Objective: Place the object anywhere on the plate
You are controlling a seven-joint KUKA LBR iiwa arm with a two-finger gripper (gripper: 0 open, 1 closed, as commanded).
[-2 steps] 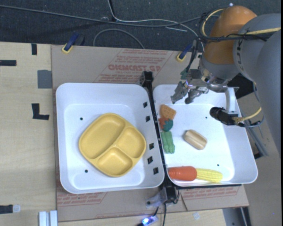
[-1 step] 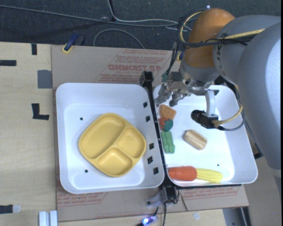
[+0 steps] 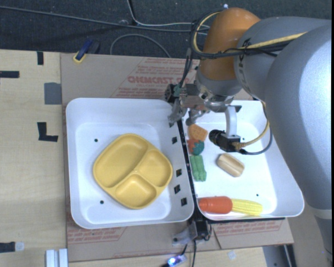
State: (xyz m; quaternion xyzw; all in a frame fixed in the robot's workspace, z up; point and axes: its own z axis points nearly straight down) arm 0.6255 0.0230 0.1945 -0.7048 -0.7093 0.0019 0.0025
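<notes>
- Yellow plate (image 3: 132,171), one of it, with three compartments, lies in the left bin (image 3: 78,149); nothing sits on it.
- Two white bins stand side by side, the right bin (image 3: 278,188) touching the left along a black-clipped seam.
- Five toy foods lie in the right bin: one orange piece (image 3: 198,132), one small teal piece (image 3: 197,147), one green pickle (image 3: 199,167), one tan bread roll (image 3: 230,164), one carrot (image 3: 215,204) and, that makes six, one corn cob (image 3: 246,207).
- Orange, teal and pickle run in a line down the bin's left wall; carrot and corn lie end to end, touching, at the near wall; the roll is apart in the middle.
- One gripper (image 3: 190,114) hangs over the seam at the far end of the bins, just above the orange piece; whether its fingers are spread or closed I cannot tell, and nothing shows between them.
- One arm (image 3: 289,65), grey with an orange band, covers the right bin's far corner.
</notes>
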